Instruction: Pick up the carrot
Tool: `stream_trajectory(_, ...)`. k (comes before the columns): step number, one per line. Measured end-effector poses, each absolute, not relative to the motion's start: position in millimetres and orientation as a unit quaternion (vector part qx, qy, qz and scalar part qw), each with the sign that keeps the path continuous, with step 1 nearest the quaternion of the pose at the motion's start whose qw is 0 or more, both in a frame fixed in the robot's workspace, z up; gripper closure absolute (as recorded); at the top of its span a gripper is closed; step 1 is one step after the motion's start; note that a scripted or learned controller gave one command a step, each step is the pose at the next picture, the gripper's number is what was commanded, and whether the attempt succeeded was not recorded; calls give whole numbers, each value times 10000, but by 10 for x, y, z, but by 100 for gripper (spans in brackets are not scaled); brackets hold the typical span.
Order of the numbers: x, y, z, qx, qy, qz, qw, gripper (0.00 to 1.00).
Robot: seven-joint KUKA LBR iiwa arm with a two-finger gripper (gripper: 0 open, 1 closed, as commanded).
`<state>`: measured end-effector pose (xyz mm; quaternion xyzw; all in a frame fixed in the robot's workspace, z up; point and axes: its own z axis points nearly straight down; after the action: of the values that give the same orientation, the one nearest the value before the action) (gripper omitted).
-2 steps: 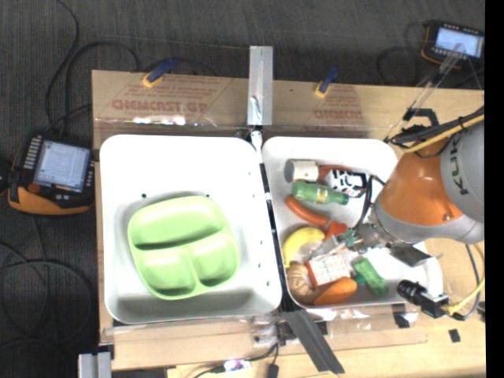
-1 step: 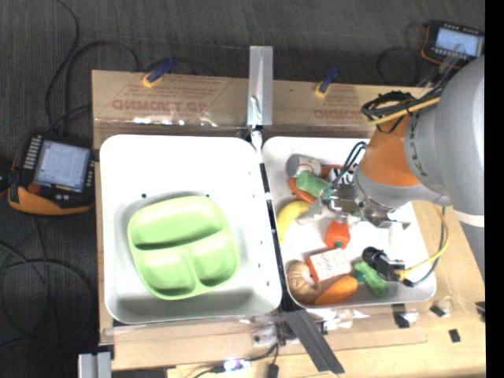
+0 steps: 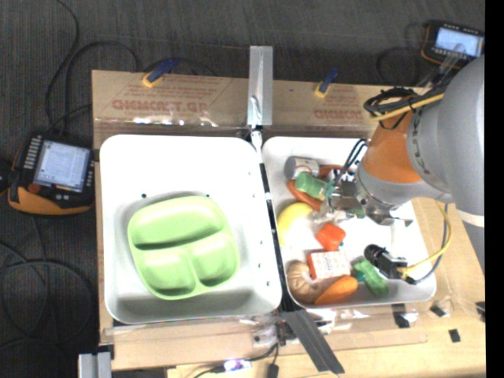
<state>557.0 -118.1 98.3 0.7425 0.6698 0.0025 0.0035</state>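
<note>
The carrot (image 3: 337, 290) lies in the right bin (image 3: 421, 235) near its front edge. It is orange, with a green leafy top (image 3: 370, 277) pointing right. My gripper (image 3: 339, 194) hangs over the back middle of that bin, well behind the carrot and apart from it. It sits just above a green and orange toy (image 3: 309, 186). The grey arm with its orange band (image 3: 390, 160) reaches in from the right.
Around the carrot are a red-and-white box (image 3: 324, 264), a brown round item (image 3: 298, 275), a small red-orange piece (image 3: 331, 235), a yellow fruit (image 3: 290, 215) and a grey can (image 3: 299, 166). A green divided plate (image 3: 185, 246) lies in the left bin (image 3: 118, 164).
</note>
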Motion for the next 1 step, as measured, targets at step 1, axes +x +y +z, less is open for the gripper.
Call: stream_trajectory(1,5513,-1274,2481,6626,7490,-13,1,100)
